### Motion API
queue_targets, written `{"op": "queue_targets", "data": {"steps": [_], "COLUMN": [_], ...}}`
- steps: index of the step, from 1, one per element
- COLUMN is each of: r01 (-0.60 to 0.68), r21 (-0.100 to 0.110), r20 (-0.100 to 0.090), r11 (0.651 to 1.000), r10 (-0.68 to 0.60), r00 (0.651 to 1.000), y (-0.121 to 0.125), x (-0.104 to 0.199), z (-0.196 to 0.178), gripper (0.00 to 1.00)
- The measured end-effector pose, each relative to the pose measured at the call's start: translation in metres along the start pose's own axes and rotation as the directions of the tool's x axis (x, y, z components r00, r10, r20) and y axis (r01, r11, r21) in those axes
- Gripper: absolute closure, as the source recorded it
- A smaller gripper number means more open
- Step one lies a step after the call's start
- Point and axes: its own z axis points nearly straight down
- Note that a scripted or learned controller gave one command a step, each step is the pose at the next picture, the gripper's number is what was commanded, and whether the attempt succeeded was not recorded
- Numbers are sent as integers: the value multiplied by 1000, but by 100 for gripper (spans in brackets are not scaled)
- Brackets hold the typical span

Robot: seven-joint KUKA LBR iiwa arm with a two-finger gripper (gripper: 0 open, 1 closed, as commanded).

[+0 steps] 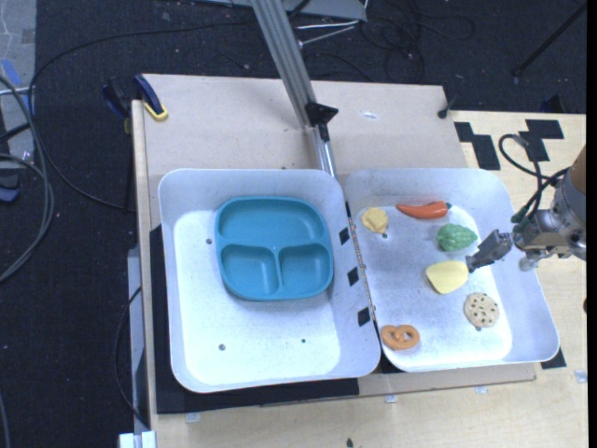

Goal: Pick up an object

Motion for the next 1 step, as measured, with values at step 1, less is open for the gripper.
{"op": "queue_targets", "data": {"steps": [1], "r01": [-2], "r21": [3], "r20": [-1], "r11": [1000], "r10": [2], "r00": [1000], "y": [0], "x": [5], "z": [44], "gripper": [0]}}
